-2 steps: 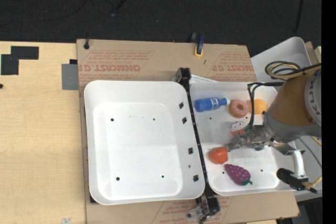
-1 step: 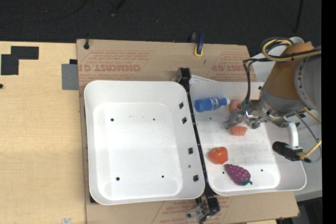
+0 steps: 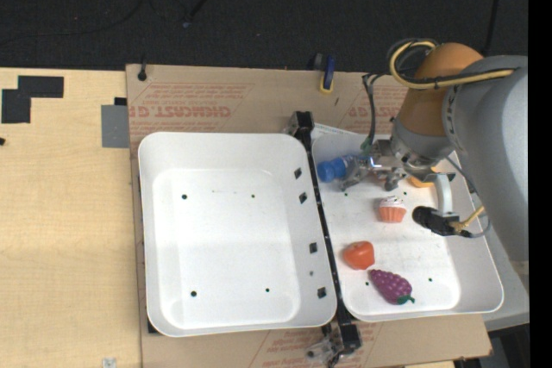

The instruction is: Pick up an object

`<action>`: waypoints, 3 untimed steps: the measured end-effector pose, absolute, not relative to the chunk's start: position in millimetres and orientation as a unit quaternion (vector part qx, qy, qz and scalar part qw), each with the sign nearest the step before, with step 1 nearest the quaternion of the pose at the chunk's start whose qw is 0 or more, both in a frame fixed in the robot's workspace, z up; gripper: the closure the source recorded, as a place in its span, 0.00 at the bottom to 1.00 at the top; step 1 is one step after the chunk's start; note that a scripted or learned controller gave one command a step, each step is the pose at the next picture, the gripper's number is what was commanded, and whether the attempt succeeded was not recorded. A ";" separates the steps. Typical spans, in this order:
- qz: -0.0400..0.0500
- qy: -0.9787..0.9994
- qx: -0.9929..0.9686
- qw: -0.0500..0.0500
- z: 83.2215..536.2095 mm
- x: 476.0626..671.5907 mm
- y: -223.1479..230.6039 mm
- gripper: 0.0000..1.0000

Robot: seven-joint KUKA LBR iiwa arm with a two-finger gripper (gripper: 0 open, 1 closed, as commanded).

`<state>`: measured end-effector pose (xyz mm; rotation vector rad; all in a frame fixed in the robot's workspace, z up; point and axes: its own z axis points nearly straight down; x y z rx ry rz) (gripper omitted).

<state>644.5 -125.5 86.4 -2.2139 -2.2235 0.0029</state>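
Note:
My gripper (image 3: 373,174) is low over the far part of the right bin (image 3: 466,293), reaching in from the right. Just to its left, touching or nearly touching it, lies a blue object (image 3: 331,170). A small orange-and-white cupcake toy (image 3: 392,210) sits right below the gripper. Nearer the front are a red-orange tomato-like toy (image 3: 360,254) and a purple grape bunch (image 3: 391,285). A bit of an orange object (image 3: 420,181) peeks out beneath the wrist, mostly hidden.
The left bin (image 3: 172,185) stands beside the right one, with a black-clipped divider (image 3: 312,211) where their rims meet. Both rest on a cardboard sheet (image 3: 224,99) on the wooden bench. The arm's grey body (image 3: 500,151) covers the right bin's far right corner.

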 end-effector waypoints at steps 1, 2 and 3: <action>0.002 -0.706 -0.708 0.002 87.3 611.7 -152.6 0.00; 0.001 -0.708 -0.706 0.002 97.7 613.1 -151.9 1.00; 0.001 -0.708 -0.707 0.002 86.8 616.4 -137.9 1.00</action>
